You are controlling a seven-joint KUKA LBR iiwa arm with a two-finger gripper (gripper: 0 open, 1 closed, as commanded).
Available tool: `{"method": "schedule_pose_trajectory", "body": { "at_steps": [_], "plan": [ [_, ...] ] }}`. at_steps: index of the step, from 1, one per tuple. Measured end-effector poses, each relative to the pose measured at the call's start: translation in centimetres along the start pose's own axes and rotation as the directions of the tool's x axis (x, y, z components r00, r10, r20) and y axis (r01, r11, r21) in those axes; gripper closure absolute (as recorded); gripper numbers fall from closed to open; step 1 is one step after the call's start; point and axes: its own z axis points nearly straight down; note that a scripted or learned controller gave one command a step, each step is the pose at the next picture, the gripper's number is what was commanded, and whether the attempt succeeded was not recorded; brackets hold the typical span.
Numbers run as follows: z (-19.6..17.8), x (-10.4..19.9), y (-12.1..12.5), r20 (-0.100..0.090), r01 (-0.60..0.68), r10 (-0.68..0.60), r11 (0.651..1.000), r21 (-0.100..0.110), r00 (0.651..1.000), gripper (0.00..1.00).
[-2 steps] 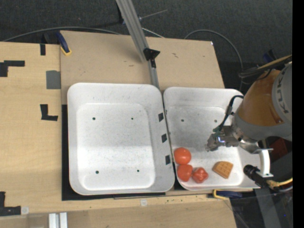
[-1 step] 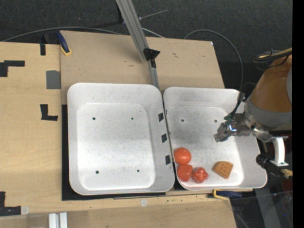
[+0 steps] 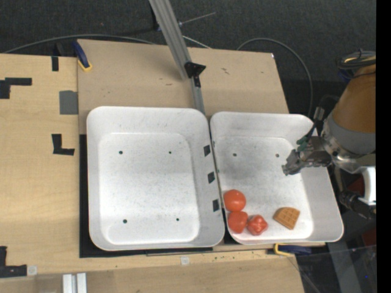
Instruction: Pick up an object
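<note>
Side by side on the wooden bench (image 3: 36, 163), two shallow white bins: the left bin (image 3: 146, 163) with a speckled floor, the right bin (image 3: 263, 119) touching it along the shared middle edge. Reaching in from 3 o'clock, the grey arm (image 3: 354, 112) with its orange band, ending in the gripper (image 3: 292, 165) low over the right bin's 3 o'clock side, just inside the rim. Impossible to tell from this slant whether released or clenched, or whether clear of the bin floor. Gathered toward 6 o'clock in the right bin, four small things: a round red ball (image 3: 234, 200) nearest the shared edge; just below it, at its 6 o'clock and touching or nearly so, a second red ball (image 3: 237, 222); pressed against that one at its 3 o'clock, a lumpy red piece (image 3: 258, 225); a little apart at 3 o'clock again, a tan waffle-like square (image 3: 286, 217), tilted. All four well apart from the gripper, lying toward its 7 o'clock. Beyond the bins at 12 o'clock, a slanted metal pole (image 3: 174, 35) running down to the seam between them. At the bench's 10 o'clock corner, a blue clamp (image 3: 82, 55).
</note>
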Motion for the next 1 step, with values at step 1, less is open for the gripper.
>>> {"method": "schedule_pose_trajectory", "body": {
  "at_steps": [1],
  "plan": [
    [0.80, 4.03, 2.01, -0.001, 0.003, -0.003, 1.000, 0.005, 1.000, 1.00]
  ]
}}
